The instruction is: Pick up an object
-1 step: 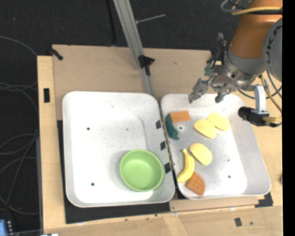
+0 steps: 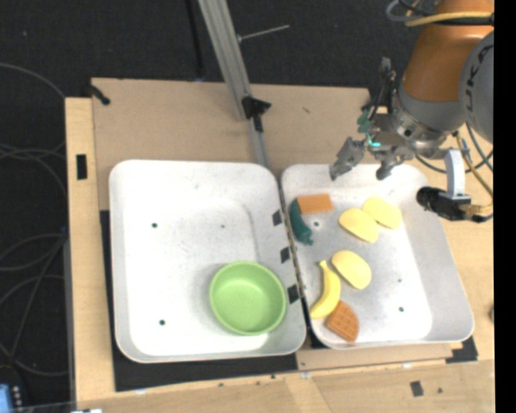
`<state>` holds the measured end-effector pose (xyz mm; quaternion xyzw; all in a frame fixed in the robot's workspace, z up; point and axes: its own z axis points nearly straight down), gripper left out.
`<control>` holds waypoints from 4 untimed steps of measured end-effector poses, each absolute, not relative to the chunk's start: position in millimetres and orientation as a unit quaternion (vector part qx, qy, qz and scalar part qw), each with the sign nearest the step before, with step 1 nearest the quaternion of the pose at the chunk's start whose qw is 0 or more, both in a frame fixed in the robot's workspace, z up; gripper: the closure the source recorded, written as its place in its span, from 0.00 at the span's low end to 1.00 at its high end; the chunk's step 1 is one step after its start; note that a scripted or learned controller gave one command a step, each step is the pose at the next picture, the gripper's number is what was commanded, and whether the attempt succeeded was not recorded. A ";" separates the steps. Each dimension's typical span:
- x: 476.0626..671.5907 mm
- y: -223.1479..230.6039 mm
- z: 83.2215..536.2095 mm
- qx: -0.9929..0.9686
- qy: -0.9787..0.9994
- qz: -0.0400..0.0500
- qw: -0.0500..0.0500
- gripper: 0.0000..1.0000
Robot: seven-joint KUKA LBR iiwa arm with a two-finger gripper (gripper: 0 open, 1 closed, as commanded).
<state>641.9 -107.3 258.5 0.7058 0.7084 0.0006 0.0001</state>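
Objects for picking lie in the right bin (image 2: 447, 312), seven in all. Three are pale yellow, flat, rounded pieces: two (image 2: 359, 224) (image 2: 383, 212) overlapping near the bin's far side, and one (image 2: 353, 268) near its middle. One yellow banana (image 2: 327, 292) curves along the near left, touching the third pale piece. One orange-brown waffle-textured piece (image 2: 344, 321) sits just beside the banana's lower end, at the near rim. One orange block (image 2: 315, 203) lies at the far left, with one dark green item (image 2: 302, 228) just beside it against the dividing wall. The left bin (image 2: 155, 188) holds a single light green bowl (image 2: 248, 297), upright, in its near right corner. The gripper (image 2: 362, 165) hangs over the far edge of the right bin, its two fingers spread apart with nothing between them, apart from every object. One grey arm with an orange band (image 2: 439, 58) reaches in from the right. A metal pole (image 2: 228, 50) rises beyond the bins.
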 end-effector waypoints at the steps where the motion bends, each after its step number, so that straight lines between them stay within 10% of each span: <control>1: 640.8 -106.1 216.1 0.707 0.707 -0.002 0.000 0.00; 3: 630.2 -109.3 110.5 0.708 0.706 -0.001 0.001 0.00; 4: 631.3 -109.5 121.9 0.710 0.704 0.001 0.001 1.00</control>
